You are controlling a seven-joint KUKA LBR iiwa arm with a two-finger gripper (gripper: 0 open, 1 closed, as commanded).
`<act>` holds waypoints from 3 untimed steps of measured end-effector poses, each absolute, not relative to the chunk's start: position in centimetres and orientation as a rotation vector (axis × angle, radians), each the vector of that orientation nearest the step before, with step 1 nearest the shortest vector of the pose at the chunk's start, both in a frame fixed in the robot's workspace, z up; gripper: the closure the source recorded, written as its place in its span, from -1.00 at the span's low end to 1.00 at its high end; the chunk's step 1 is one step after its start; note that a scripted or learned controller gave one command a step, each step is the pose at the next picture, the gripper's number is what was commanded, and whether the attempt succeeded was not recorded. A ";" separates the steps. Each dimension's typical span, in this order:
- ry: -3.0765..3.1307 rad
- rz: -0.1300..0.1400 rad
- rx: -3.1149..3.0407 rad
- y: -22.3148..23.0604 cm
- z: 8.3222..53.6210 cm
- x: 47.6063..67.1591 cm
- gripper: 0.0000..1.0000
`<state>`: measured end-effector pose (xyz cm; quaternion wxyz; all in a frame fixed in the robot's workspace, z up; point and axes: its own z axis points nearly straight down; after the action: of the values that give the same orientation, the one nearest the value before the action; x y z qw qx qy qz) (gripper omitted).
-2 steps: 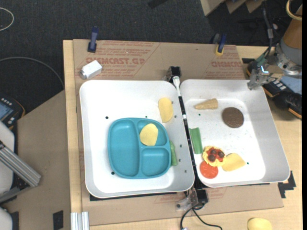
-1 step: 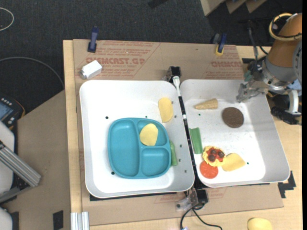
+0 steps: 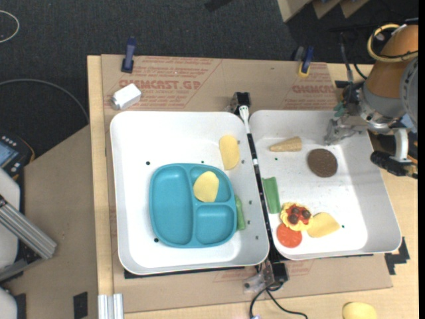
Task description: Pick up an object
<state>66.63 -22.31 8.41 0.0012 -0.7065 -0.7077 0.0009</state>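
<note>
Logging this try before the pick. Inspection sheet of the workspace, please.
Surface: bench bears left bin and right bin.
Job's things: left bin holds blue tray with yellow piece in a compartment, and yellow slab. Right bin holds cone, brown disc, green strip, pizza toy, red disc, yellow lump.
Clutter: white block on bench.
Gripper: gripper over right bin's far corner; fingers unclear.
Cables: black cable at near edge.
Surroundings: dark carpet.
</note>
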 end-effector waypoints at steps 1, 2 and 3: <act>-2.223 0.002 -2.219 -22.3 8.5 66.7 1.00; -2.223 0.002 -2.219 -22.3 8.5 66.7 1.00; -2.223 0.002 -2.219 -22.3 8.5 66.7 1.00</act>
<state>66.68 -22.30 8.54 0.0003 -0.7064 -0.7078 0.0007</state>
